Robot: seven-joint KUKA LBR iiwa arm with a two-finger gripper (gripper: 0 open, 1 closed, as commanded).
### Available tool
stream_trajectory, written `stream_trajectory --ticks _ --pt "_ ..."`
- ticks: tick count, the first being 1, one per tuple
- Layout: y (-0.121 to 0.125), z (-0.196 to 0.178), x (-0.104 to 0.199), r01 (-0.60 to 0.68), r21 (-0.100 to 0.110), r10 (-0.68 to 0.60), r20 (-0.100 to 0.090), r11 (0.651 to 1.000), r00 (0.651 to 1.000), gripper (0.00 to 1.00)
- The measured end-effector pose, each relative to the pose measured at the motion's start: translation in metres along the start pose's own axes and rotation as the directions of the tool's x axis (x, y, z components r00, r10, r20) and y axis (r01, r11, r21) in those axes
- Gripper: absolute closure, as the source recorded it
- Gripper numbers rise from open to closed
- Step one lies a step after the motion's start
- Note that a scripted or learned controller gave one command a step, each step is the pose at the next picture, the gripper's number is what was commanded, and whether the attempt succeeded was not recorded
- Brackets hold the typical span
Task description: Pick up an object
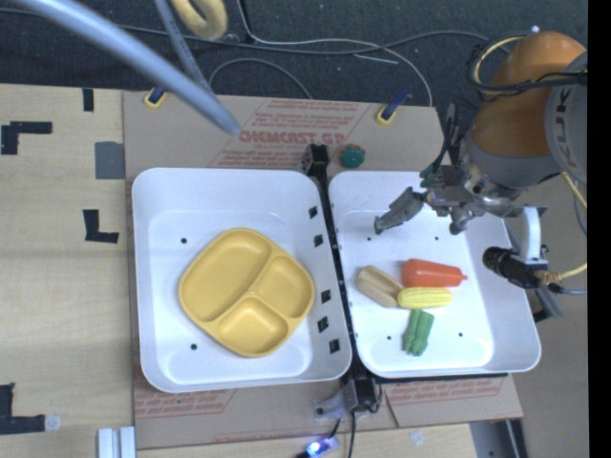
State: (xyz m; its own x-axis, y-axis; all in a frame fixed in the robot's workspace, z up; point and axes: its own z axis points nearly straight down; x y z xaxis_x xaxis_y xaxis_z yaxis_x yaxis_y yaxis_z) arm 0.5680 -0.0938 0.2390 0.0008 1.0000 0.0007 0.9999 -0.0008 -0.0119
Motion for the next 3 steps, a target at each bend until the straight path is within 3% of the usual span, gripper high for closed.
stream_trajectory --ticks 1,3 --pt "0.002 -0.005 0.0 0.002 -0.01 -0.002 0.001 1.0 1.0 0.0" --pt "-0.003 0.084 -0.001 0.001 -0.005 -0.001 0.001 1.0 1.0 0.0"
